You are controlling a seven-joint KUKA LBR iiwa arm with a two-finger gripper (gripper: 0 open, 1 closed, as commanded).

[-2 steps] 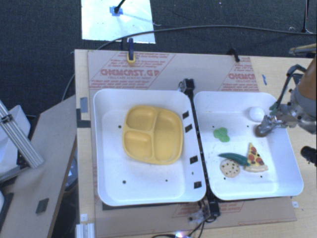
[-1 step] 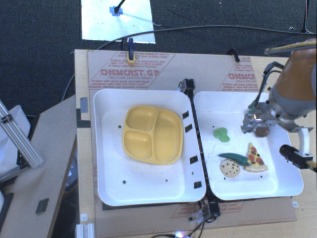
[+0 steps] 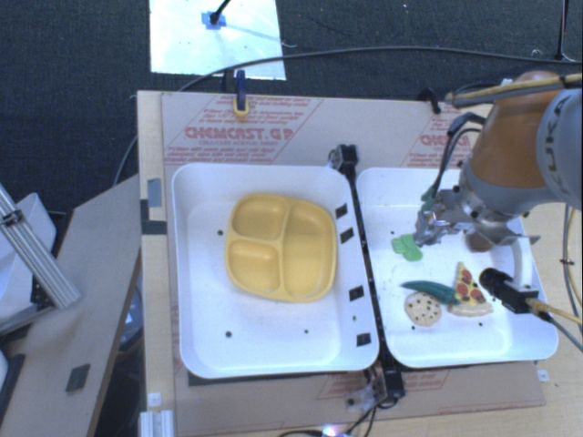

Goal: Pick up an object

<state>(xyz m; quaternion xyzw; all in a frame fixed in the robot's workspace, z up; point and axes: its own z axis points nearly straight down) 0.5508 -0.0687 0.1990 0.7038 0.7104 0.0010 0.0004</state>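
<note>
**Green piece low and flat beside the gripper**

The green piece lies on the floor of the right bin, near its left wall and just beside the gripper. Whether the gripper stands wide or narrow cannot be told. The piece looks thin and lobed, so a close may skid over it on the slick white plastic or nudge it toward the wall. Nearby lie a curved dark green pod, a round speckled cookie and a pizza wedge, seemingly moulded toys. The left bin holds a glossy yellow divided plate.
</note>
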